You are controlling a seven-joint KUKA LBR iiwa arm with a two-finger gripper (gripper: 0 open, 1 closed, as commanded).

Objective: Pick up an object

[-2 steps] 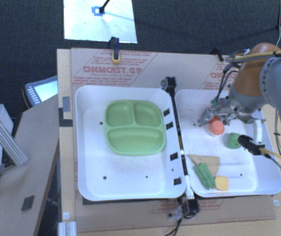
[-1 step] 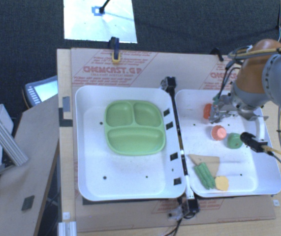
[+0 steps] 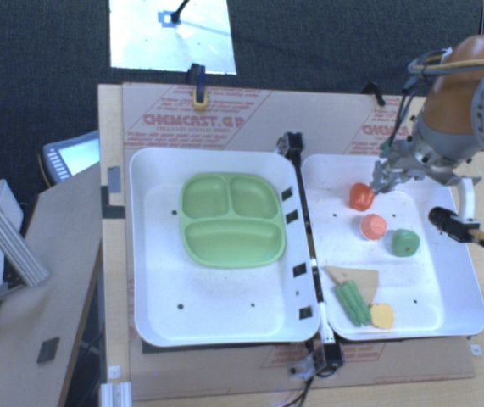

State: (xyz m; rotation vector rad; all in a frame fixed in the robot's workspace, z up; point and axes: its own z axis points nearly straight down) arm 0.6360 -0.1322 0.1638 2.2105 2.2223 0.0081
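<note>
The right bin (image 3: 445, 303) holds several small toys. A red-orange piece (image 3: 361, 197) lies near its back left, with a pink round piece (image 3: 373, 225) just in front of it and a green round piece (image 3: 405, 242) to the right. Toward the front lie a tan wedge (image 3: 353, 276), a green pod-shaped piece (image 3: 352, 302) and a small yellow piece (image 3: 381, 315). My gripper (image 3: 385, 178) hangs low over the back of this bin, just up and right of the red-orange piece, close to it or touching it.
The left bin (image 3: 157, 312) carries a light green divided plate (image 3: 231, 220). A black divider strip (image 3: 299, 227) runs between the bins. The arm's orange band (image 3: 466, 66) and grey wrist stand over the right bin's back right corner, with a black cable fitting (image 3: 451, 224) beside it.
</note>
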